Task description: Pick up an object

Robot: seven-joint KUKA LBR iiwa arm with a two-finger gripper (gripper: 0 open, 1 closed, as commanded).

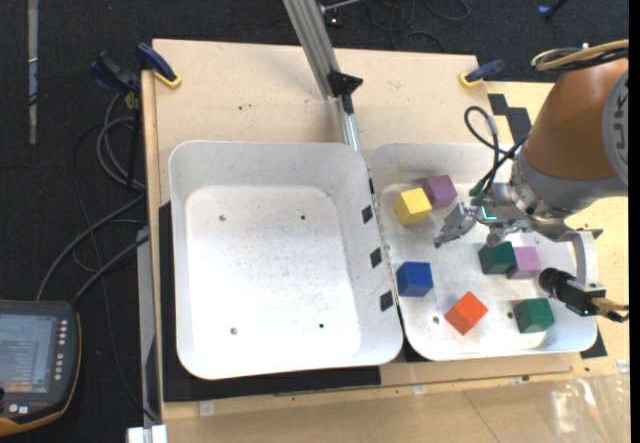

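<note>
**The arm hunts for a block**

The arm [575,136] reaches over the right bin [400,159]. Its gripper [455,227] hangs low, near the middle of the blocks. The fingers look spread apart, and nothing sits between them. No block has been picked up yet.

All the blocks lie in the right bin. The yellow block [411,205] is just to the left of the gripper and looks like the easiest one to take. To do this well, the gripper should line up right over one block, with one finger on each side. Then it should go straight down and squeeze. The yellow block touches a purple block [441,190], so a finger could bump that one.

Count the blocks: one yellow, two purple [526,260], two green [496,258] [534,315], one blue [414,278] and one orange [466,312]. That makes seven. There are two bins. The left bin [265,256] holds no blocks.
</note>
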